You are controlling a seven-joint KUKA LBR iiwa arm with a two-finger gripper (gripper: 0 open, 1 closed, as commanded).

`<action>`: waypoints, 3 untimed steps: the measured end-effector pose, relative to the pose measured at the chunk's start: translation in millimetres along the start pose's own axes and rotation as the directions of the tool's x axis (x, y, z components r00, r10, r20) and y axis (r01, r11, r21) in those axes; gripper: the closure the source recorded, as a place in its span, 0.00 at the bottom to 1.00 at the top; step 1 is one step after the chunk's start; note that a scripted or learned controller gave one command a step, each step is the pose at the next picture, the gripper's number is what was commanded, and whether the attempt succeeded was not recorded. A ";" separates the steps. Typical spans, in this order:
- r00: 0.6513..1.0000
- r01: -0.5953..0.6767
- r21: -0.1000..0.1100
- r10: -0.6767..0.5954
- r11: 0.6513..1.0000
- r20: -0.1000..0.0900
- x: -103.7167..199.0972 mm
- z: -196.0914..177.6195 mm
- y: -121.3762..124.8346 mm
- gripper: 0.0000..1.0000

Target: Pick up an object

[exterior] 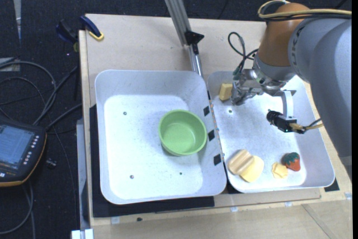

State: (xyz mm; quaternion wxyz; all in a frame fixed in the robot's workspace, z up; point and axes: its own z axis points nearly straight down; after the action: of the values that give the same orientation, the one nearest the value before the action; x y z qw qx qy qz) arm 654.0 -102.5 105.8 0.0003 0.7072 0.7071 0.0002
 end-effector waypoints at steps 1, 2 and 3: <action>1.000 0.001 -0.004 -0.001 1.000 0.000 6.4 -57.3 -5.3 1.00; 1.000 0.001 -0.004 -0.001 1.000 0.000 11.4 -102.4 0.5 1.00; 1.000 0.000 -0.005 0.000 1.000 0.000 4.9 -163.2 -1.0 1.00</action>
State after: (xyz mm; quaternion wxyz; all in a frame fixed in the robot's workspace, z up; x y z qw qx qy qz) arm 652.8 -97.6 269.0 0.0022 0.7071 0.7071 0.0018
